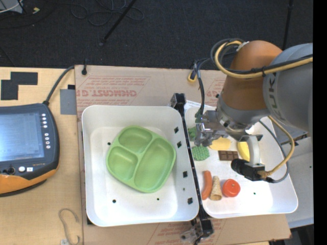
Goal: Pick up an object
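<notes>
The two white bins [97, 137] looked like smooth, faintly glossy plastic. The green divided tray [141, 158] had a matt plastic sheen. Beneath them lay brown printed cardboard [122, 86], dull and flat. The arm's orange band [250, 80] shone glossy, its grey shell [294, 80] satin-smooth. The tomato [231, 188] and carrot [206, 184] seemed smooth moulded plastic.

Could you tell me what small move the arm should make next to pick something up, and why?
Probably a short straight descent: the gripper hangs at the right bin's left end, just above the green round piece. The carrot, cone and tomato lie further toward the near rim, so the green piece looks the closest target.
</notes>
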Controlling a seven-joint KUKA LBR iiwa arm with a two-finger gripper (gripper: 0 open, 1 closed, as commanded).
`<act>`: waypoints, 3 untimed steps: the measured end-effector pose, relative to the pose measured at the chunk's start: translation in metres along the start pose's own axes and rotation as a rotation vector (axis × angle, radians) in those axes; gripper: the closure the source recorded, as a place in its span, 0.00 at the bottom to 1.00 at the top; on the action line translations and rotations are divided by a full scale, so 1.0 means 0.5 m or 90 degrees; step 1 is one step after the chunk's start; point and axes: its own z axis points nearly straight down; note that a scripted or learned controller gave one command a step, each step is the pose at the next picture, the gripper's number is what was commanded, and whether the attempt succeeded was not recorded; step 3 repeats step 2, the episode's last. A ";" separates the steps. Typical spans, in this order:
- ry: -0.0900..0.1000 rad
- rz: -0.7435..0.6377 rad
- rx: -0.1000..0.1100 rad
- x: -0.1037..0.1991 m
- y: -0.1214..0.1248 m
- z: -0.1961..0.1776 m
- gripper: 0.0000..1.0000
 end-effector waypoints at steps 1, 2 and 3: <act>-0.001 0.001 0.001 -0.013 -0.016 0.026 1.00; 0.000 0.003 -0.002 -0.023 -0.013 -0.015 1.00; 0.000 0.003 -0.002 -0.023 -0.013 -0.015 1.00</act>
